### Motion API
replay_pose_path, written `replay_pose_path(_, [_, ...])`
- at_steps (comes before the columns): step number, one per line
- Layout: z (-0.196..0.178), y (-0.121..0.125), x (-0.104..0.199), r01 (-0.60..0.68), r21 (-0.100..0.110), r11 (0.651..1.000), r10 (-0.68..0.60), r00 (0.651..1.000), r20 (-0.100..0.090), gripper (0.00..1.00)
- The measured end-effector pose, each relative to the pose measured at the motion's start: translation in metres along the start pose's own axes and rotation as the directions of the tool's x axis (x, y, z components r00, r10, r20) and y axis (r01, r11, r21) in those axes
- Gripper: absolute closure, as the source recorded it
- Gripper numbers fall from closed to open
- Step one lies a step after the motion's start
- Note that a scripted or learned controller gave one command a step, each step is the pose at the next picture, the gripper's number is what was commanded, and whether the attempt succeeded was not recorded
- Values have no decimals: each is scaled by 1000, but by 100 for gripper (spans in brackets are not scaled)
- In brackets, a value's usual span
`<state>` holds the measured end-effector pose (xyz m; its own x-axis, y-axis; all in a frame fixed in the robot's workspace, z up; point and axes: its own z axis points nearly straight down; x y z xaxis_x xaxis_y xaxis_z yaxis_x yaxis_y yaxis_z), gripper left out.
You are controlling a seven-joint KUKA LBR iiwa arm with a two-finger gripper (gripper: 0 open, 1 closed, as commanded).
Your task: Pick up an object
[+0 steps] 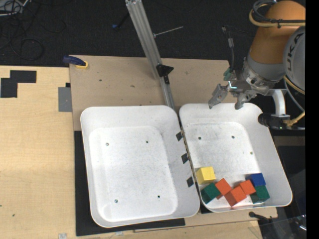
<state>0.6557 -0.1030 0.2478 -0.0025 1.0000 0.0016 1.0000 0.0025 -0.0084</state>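
Wooden bench, arm reaching in over right bin's far edge, claw spread wide, holding nothing

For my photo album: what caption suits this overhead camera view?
Robot arm's open gripper hovers over the right bin's far edge, coloured blocks clustered at its near end.

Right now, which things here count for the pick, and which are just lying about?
For the job:
pincer, open above the right bin's far edge
yellow block
orange blocks
green blocks
blue block
right bin

Lying about:
left bin
metal rail
blue clamp
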Motion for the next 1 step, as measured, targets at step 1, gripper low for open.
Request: replay_pose_path(1, [-3,1,0,2,-5,1000,-2,1000,2,0])
